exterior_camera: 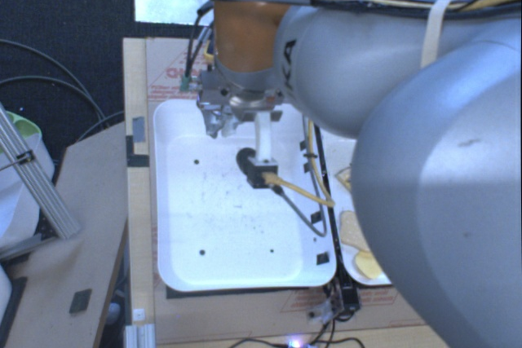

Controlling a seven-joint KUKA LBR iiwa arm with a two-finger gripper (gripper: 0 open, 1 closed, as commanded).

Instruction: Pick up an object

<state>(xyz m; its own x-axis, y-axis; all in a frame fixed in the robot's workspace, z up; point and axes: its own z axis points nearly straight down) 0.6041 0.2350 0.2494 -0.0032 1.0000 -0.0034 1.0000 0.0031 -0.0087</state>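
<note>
My gripper (217, 125) hangs low over the far edge of the left white bin (179, 257), near its back wall. Nothing shows beneath it or in its grasp. The big grey arm with its orange band (253, 4) reaches in from the right and covers most of the right bin (349, 271). Along that bin's left side a few pale yellow, flat pieces (356, 234) peek out from under the arm, one of them near the front corner (369, 266). The remainder of that bin is hidden.
Both bins sit on a cardboard sheet (139, 200). A wooden side table (81, 200) with a slanted metal rail (37, 183) stands to the left. Cables (306, 208) trail down between the bins.
</note>
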